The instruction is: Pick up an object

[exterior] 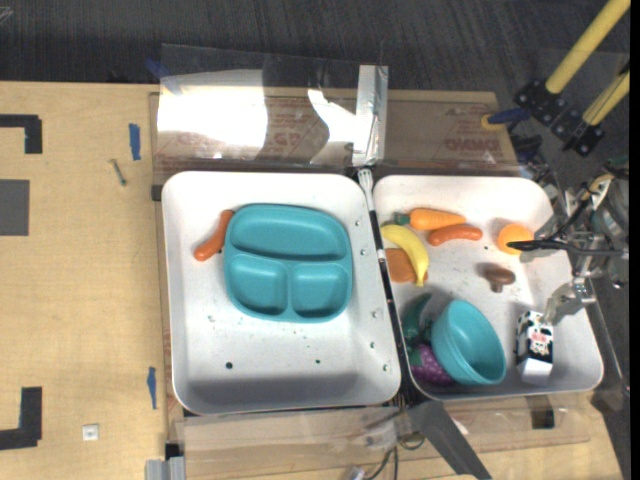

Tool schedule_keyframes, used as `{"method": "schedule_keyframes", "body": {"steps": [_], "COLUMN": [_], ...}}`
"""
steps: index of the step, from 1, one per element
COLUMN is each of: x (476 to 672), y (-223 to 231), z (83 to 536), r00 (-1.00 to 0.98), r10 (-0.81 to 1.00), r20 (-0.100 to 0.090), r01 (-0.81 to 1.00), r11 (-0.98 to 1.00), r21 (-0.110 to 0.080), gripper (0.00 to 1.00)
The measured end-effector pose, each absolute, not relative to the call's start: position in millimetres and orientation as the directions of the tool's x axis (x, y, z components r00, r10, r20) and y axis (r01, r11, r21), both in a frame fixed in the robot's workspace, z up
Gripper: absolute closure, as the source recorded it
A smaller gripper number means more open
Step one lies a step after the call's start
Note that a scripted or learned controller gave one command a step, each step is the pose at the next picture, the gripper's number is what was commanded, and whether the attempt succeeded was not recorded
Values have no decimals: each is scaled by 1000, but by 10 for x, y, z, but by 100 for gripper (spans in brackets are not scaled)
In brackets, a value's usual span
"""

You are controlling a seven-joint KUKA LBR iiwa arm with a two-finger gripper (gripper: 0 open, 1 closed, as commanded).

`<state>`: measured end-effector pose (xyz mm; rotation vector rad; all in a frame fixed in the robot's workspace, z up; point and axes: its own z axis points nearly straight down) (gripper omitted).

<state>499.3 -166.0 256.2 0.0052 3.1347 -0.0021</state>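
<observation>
While the gripper (522, 245) is hovering over the right bin (480, 190), you're seeing an orange piece (514, 236) touching it at eleven o'clock; whether the fingers are spread, you cannot tell.

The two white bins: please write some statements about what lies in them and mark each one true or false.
1. The teal divided tray lies in the left bin. True.
2. The banana lies in the left bin. False: it lies in the right bin, near the wall between the bins.
3. The teal bowl lies in the right bin. True.
4. The small black and white carton stands inside the teal bowl. False: it stands to the right of the bowl, on the bin floor.
</observation>
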Motion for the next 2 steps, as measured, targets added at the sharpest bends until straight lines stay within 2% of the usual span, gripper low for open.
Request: {"method": "schedule_keyframes", "body": {"steps": [1, 2], "x": [4785, 4822], "y": [-2021, -2224], "z": [1235, 879], "r00": [-981, -1000], "r10": [193, 28], "r20": [3, -6], "r01": [193, 28], "r11": [981, 1000], "r21": [1, 0], "gripper": [0, 0]}}
